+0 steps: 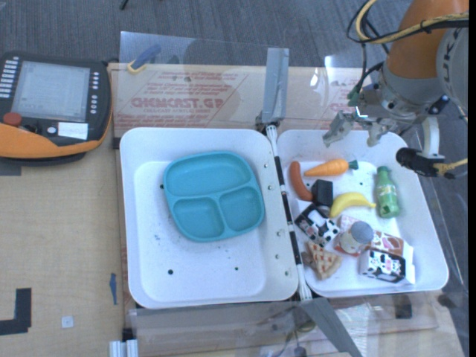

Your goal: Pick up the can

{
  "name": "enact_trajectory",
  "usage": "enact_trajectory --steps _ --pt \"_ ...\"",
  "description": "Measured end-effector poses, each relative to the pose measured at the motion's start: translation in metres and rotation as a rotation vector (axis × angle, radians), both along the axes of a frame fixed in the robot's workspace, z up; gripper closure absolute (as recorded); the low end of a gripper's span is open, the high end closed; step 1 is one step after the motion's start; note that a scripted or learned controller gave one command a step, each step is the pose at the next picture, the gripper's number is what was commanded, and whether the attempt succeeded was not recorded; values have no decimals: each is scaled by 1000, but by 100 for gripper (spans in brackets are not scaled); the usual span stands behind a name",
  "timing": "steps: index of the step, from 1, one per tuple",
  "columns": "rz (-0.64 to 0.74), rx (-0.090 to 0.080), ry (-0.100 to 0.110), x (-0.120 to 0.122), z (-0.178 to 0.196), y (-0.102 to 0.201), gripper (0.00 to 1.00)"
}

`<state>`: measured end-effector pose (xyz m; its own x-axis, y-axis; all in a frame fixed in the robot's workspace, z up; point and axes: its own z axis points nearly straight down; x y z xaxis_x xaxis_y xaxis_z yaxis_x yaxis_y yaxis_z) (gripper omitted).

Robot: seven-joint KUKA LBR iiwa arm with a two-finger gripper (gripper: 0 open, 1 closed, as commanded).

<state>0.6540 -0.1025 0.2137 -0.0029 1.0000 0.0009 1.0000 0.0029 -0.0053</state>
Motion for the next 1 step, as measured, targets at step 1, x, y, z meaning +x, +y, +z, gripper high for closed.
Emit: enact_trajectory --steps 1 --pt "-152 -1 2 -73 -53 -45 0"
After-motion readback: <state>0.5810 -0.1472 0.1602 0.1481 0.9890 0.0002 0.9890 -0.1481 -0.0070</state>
